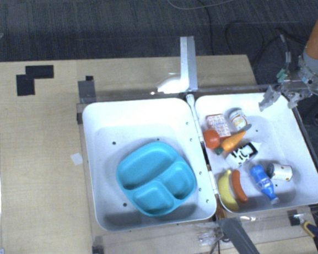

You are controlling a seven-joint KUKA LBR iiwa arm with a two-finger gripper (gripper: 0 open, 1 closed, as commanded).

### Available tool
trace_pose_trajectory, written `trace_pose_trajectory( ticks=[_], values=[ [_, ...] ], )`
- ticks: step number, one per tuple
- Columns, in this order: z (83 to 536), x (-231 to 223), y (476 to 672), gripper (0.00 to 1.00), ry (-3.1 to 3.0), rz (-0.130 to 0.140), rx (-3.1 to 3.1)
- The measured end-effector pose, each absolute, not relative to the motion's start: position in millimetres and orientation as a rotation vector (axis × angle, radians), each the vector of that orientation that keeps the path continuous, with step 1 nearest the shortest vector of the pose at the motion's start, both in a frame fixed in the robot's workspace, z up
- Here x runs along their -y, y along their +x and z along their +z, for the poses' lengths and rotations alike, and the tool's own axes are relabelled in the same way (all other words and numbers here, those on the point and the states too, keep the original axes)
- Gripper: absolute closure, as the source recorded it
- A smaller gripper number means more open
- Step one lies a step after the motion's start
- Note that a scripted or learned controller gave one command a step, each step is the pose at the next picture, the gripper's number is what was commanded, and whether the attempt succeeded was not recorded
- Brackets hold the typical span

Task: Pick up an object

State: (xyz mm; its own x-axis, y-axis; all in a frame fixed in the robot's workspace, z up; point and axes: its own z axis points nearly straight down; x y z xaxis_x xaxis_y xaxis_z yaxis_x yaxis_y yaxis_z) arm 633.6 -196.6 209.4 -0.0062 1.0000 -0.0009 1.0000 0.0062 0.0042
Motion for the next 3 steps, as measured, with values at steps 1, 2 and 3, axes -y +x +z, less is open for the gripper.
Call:
trace_pose_trajectory(
  ticks=[1,2,3],
  values=[
    [99,143,638.9,0.00,2.219,0.003,-2.221],
    [112,141,641.1,1.00,2.209,0.008,-2.223],
    [232,60,627.4,1.00,2.347,0.009,-2.082]
  ],
)
